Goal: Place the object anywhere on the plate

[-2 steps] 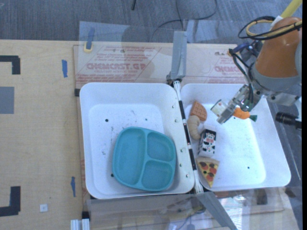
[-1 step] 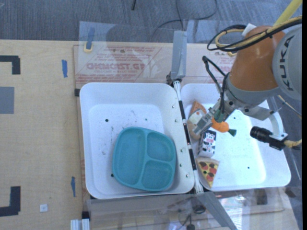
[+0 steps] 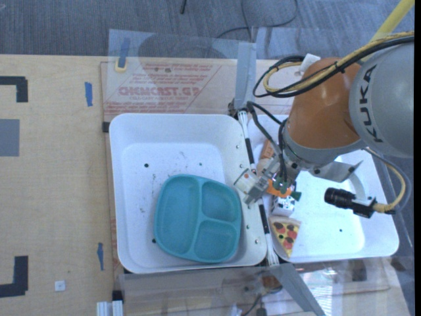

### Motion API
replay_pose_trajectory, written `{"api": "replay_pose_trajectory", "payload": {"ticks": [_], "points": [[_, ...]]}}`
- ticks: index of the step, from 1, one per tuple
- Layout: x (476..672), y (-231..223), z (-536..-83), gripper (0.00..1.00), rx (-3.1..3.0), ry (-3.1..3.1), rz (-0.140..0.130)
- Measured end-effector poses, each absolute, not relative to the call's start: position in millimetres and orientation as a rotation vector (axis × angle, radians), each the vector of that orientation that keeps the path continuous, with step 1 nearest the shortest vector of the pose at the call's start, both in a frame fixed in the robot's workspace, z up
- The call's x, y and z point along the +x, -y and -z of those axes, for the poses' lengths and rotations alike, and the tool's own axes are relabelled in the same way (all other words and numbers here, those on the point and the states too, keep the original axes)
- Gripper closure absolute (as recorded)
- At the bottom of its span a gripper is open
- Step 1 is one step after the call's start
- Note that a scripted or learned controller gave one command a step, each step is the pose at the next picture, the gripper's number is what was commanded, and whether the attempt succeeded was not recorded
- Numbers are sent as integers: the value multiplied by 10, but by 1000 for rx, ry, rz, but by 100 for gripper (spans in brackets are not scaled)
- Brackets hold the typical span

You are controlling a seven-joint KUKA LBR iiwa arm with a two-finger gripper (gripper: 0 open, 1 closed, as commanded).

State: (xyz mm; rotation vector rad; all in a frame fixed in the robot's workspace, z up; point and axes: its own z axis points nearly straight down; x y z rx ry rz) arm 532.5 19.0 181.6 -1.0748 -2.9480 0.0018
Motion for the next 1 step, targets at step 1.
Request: {"api": "replay_pose_trajectory", "payload": {"ticks": [1], "points": [[5331, -186, -1821, 0, -1076, 2949, -1]]}}
